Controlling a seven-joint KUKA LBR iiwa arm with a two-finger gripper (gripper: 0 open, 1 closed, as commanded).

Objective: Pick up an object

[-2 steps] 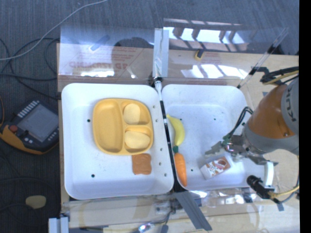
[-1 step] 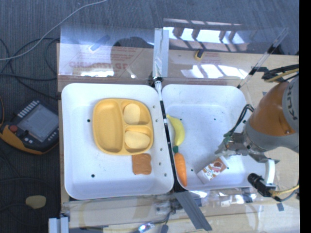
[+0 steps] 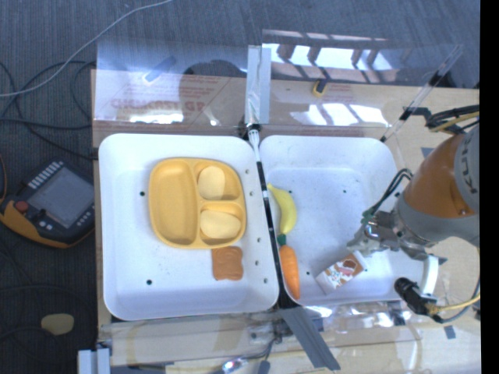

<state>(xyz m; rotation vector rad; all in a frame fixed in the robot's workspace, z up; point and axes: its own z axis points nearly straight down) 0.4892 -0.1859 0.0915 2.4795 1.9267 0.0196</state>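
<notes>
- Carton, a small white pack with red print, lies tilted on the floor of the right bin, just left of and a little below the claw.
- Claw hangs low over the right bin's near right part, under the grey wrist and the orange band of the arm.
- Whether the claw is spread or closed I cannot tell, and nothing shows clearly in its grip; the carton's upper right corner looks just beside it, but touching or apart I cannot tell.
- Banana lies further left of the claw, against the right bin's left wall, running along it.
- Carrot lies left of the claw and a little nearer the camera, below the banana along the same wall, and left of the carton.
- Left bin sits well left of the claw, side by side with the right bin.
- Tray, yellow with compartments, rests in the left bin; its two small right compartments each hold a pale rounded piece.
- Brown slice lies just below the tray's lower right corner on the left bin's floor.
- Pendant lies on the dark floor far left of the claw, outside the bins.
</notes>
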